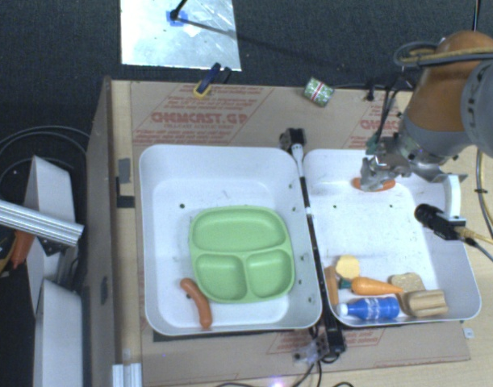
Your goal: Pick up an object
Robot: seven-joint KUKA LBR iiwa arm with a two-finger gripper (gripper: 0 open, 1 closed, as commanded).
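My gripper (377, 170) is down in the far part of the right bin (440, 240), right over a flat orange object (376, 185) that peeks out beneath it. Along that bin's near edge lie a yellow piece (348, 266), an orange carrot (373, 285), a blue bottle (373, 308), a bread slice (407, 281) and a tan wooden block (424, 302). The left bin (161, 216) holds a green divided plate (242, 252) and a sausage (198, 301) at its near left.
A small green can (318, 92) and a yellow-blue clip (208, 81) lie on the cardboard behind the bins. A shiny sheet (179, 21) lies further back. A black cable plug (436, 220) hangs over the right bin's right side.
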